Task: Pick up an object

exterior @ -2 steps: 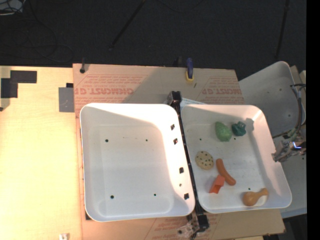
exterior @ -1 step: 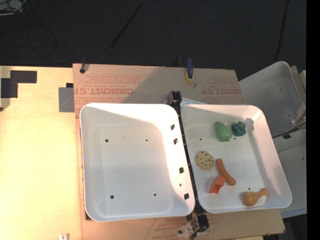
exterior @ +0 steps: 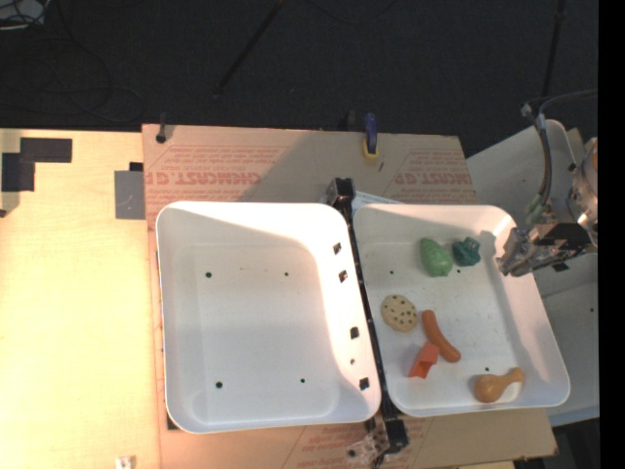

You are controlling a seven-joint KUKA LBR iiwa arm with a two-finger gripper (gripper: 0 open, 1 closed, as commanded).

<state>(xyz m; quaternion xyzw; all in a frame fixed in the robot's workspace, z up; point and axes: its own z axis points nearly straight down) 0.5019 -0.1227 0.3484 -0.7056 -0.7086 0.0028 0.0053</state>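
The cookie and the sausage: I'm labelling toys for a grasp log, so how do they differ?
The cookie is round, flat, tan with dark specks; the sausage is long, thin, orange-red. The cookie lies nearer the bin divider; the sausage runs diagonally, further right. Both lie loose in the right bin.

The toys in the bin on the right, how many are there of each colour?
Green: 2, a light green toy and a dark green toy
Orange: 2, a sausage and a small orange block
Tan: 2, a cookie and a drumstick
Total: 6
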